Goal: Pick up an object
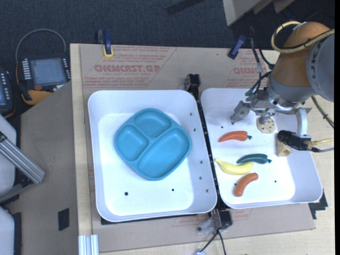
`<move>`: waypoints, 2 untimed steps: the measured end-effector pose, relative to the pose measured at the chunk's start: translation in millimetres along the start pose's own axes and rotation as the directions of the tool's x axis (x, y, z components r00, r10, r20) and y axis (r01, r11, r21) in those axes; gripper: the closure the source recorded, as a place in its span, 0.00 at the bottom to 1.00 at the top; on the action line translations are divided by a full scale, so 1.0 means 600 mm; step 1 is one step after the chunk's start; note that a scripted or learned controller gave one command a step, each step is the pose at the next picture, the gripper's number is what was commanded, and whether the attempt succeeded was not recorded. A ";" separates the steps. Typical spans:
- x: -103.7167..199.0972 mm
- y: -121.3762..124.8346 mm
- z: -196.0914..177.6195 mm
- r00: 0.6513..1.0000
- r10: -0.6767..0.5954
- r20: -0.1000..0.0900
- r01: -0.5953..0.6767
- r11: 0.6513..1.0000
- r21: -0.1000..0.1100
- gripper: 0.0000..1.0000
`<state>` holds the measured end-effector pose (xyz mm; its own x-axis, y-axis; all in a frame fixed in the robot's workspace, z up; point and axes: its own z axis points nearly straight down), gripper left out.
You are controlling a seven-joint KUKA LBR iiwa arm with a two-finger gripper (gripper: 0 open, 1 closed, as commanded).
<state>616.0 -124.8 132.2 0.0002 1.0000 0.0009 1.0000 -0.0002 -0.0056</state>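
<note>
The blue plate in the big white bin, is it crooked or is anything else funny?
Yes, a bit: the blue plastic divided plate sits turned at an angle to the left white bin's edges. It lies flat and whole. In the right white bin, the yellow toy banana and the dark green toy pepper touch. Nothing is spilled or broken.

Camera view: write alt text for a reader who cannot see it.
A grey and orange robot arm reaches from the right over the right white bin, its gripper above a red chili pepper. Below lie a dark green pepper, a banana and a sausage. The left bin holds a blue divided plate.
</note>
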 end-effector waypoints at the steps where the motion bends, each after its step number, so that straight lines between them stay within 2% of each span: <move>1: 0.000 0.002 -0.022 1.000 0.000 0.001 0.000 1.000 -0.007 1.00; 2: -0.002 0.002 -0.095 1.000 0.000 0.003 0.000 1.000 -0.012 1.00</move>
<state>617.7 -126.1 189.0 -0.0002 1.0000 -0.0017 1.0000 0.0002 0.0062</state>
